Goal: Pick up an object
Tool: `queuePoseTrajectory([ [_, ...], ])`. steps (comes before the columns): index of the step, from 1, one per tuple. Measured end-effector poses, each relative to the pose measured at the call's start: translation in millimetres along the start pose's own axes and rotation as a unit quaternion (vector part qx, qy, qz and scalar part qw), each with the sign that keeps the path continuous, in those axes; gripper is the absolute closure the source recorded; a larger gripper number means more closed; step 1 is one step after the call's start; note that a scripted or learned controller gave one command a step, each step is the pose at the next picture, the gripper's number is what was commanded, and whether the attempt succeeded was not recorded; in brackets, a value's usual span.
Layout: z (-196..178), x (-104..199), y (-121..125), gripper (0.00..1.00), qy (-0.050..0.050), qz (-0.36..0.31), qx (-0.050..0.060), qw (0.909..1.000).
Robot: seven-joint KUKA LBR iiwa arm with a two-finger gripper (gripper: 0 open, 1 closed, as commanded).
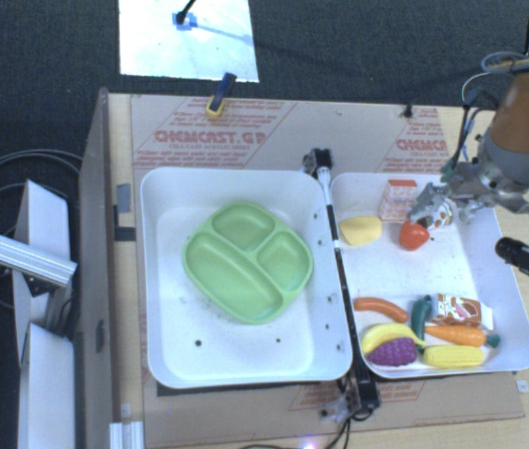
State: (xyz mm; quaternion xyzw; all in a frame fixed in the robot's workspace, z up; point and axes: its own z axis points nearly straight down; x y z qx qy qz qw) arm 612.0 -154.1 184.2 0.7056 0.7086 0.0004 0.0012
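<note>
Over the far right corner of the right-hand bin [512, 293], the gripper [433, 206] sits low above the toys, arm [526, 124] slanting in from the right edge. Whether it is open or closed, I cannot tell: metal and cabling blur together at this angle. Nothing is visibly held.

Nearest to it: a red tomato [414, 236], just beside the tip on the near side, and a red-and-white piece [441, 217] right against the gripper, partly hidden. A small pink-and-white carton [398, 197] stands just left, with a pale yellow lump [361, 230] further left near the divider. Judgement: the tomato or the red-and-white piece is the likely target, since the tool hangs almost on top of them. Crowding there could mean a nudge instead of a catch.

Along the near edge, well apart from the gripper, a dense cluster: sausage [380, 307], banana [385, 333], purple grapes [393, 352], corn [450, 354], carrot [455, 335], a green item [419, 315], a printed packet [458, 308]. They touch or overlap, harder to single out.

Left-hand bin [166, 344] carries one green divided plate [248, 262], lying flat near the centre, away from the action. Both bins rest on printed cardboard [236, 129].
</note>
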Motion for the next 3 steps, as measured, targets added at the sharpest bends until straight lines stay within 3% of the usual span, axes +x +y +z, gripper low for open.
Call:
queuePoseTrajectory([
  [1, 104.1, 12.6, 4.0, 0.0, 0.001, -0.001, 0.002, 1.0],
  [2, 89.1, 11.7, 5.3, 1.0, 0.0, -0.001, -0.001, 1.0],
  [3, -6.6, 89.6, 4.4, 1.0, 0.002, -0.004, -0.004, 1.0],
])
